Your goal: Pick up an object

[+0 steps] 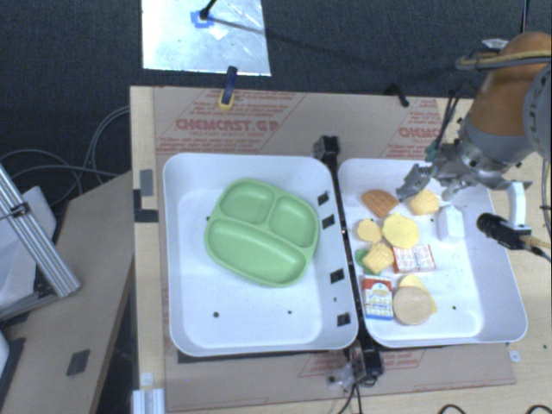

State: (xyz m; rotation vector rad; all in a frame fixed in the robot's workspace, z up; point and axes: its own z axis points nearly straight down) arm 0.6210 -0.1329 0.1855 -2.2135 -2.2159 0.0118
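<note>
The right bin [503, 293] holds several toy foods: a brown bread piece [379, 202], a yellow disc [401, 230], a small yellow piece [369, 230], a yellow-green corn piece [378, 256], a red-and-white packet [413, 259], a red carton [377, 298], a tan round piece [413, 306] and a white piece [450, 224]. My gripper [431, 188] hangs over the bin's far part, open, its fingers on either side of a yellow chunk [424, 203] just below. Nothing is lifted.
The left bin [185, 257] carries a green divided plate [261, 230]. A black divider [338, 222] runs between the bins. The arm's black cable fitting [500, 229] sticks out over the right bin's right side. A silver sheet [205, 24] lies beyond the bench.
</note>
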